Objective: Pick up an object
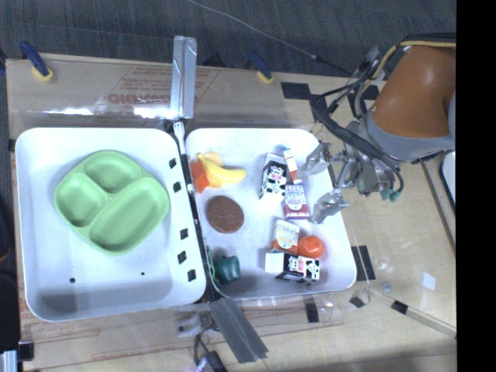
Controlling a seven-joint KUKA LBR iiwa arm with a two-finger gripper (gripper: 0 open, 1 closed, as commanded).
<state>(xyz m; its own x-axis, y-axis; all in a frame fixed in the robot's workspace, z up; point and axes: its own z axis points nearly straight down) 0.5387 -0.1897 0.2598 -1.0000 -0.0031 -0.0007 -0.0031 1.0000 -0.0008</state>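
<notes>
My gripper [322, 183] hangs over the right edge of the right bin [256, 139], open, with nothing between its fingers. Just left of it lie a pink carton [295, 201] and a black-and-white cow-print carton [272, 176]. Further left a yellow banana [219, 171] rests against an orange piece [199, 177], with a brown disc [225, 214] below them. Near the bin's front are a small pale carton [286, 233], an orange-red ball [310, 247], a second cow-print carton [298, 267] and a dark green object [226, 267].
The left bin [39, 285] holds a green divided plate [112, 200]. A metal bar [184, 76] stands behind the seam between the bins. Cables [341, 107] run from the arm's wrist above the right bin's far right corner.
</notes>
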